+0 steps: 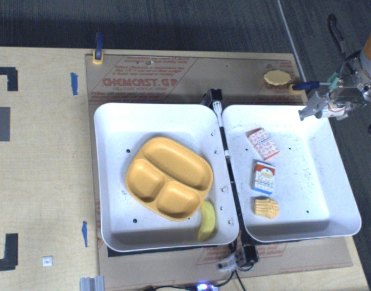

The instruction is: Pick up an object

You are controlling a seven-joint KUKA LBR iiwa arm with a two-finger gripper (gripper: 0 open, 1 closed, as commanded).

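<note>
Pale plywood [40,180] covers the bench, with dark carpet beyond its far edge and a brown printed sheet [143,77] under two white bins. Nearest the camera, a bundle of cables [237,260] sits at the front of the seam between the bins.

At the front of the left bin [106,132], a yellow banana [207,221] lies against the near right corner, touching a yellow three-compartment tray [168,178] that rests tilted across the middle of the bin floor.

Three small things lie in a line down the left part of the right bin [331,180], apart from one another: closest, a yellow crinkled snack piece [266,208]; behind it a small blue, white and orange packet [264,178]; farther back a small red-and-white patterned card [262,143].

Beyond the bins, a tan round disc [277,77] rests on the printed sheet near the far right corner.

From the right, the arm's wrist hangs over the far right corner of the right bin, tilted leftward, with the gripper [313,107] above the rim and well apart from the three objects. Nothing sits between its fingers; whether the jaws are spread or pressed together I cannot tell.
</note>
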